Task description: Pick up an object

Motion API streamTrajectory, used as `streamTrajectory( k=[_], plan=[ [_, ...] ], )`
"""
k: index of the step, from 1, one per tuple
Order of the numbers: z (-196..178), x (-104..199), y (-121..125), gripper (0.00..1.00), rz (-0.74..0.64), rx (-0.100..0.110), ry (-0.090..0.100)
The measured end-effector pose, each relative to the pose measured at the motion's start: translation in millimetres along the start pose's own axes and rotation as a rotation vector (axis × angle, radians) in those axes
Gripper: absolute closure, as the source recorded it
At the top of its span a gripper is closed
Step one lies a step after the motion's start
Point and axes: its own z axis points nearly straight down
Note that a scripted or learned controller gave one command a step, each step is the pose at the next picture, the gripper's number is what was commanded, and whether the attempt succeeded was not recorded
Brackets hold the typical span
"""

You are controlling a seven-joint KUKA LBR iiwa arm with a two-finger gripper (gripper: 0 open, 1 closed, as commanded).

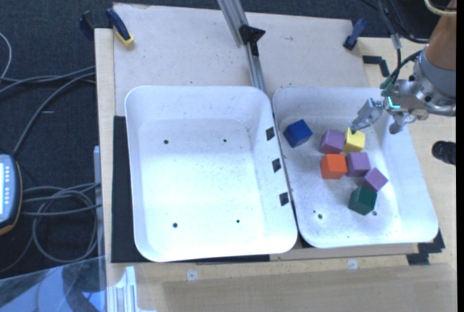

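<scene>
The tool (378, 117) hangs at the frame's right with fingers spread, holding nothing, just above the yellow cube (355, 140) among other blocks in the right bin (406, 180).

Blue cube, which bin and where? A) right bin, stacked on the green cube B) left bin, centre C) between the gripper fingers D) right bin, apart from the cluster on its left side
D: the blue cube lies in the right bin, nearer the divide between the bins, with a gap to the purple cube and the rest of the cluster.
</scene>
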Motion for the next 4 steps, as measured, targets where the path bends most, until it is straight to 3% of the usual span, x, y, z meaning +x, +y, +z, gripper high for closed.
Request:
streamTrajectory(
  k=[1, 2, 3, 4],
  plan=[
    [-2.3, 0.0, 0.8, 0.00, -0.001, -0.005, -0.001],
    [60.7, 0.5, -3.4, 0.00, 0.000, 0.003, 0.001],
    [118.0, 6.8, -8.6, 0.00, 0.000, -0.004, -0.002],
    [134.7, 1.8, -3.3, 0.00, 0.003, -0.020, -0.011]
  ],
)
